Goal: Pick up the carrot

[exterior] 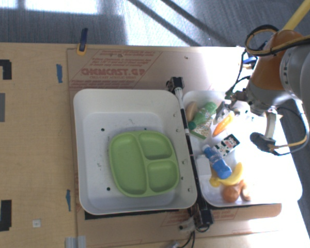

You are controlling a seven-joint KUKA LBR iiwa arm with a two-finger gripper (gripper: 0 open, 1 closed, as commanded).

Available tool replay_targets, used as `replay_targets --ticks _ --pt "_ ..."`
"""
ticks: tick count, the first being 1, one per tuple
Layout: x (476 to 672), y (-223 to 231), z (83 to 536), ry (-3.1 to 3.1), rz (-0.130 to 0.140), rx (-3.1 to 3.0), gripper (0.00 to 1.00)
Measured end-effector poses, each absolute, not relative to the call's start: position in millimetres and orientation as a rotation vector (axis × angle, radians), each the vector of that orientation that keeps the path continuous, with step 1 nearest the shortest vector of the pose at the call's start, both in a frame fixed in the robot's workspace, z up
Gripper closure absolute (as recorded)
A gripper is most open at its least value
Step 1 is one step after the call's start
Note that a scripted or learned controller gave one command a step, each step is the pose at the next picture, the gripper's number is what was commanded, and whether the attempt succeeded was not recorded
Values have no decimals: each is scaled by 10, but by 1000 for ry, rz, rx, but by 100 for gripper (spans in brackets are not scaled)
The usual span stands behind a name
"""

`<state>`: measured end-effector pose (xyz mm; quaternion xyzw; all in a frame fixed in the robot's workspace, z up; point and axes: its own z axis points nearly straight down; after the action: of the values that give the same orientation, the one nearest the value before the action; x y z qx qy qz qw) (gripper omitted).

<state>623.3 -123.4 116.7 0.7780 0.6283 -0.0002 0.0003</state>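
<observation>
Orange against white plastic: the carrot (222,124) lies in the right bin (279,190), its long axis slanting from lower left to upper right; the gripper (228,109) hangs just above its upper end, so the carrot runs down and left from there; whether the gripper is spread or pinching, I cannot tell; a green tray (143,163) sits in the left bin (93,107).

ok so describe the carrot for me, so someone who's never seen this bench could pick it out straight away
Look in the right-hand white bin, the one crowded with small items, not the one holding the green divided plate. Near its top, by the arm's gripper, lies the carrot, just right of a green packet. It is the one slim, bright orange, tapered piece there.
</observation>
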Motion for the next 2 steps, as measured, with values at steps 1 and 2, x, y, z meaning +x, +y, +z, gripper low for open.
replay_targets --ticks 1,2 --pt "6119 -1116 900 1859 3 2532 0" --pt "6134 -1101 1016 1859 9 2535 100"
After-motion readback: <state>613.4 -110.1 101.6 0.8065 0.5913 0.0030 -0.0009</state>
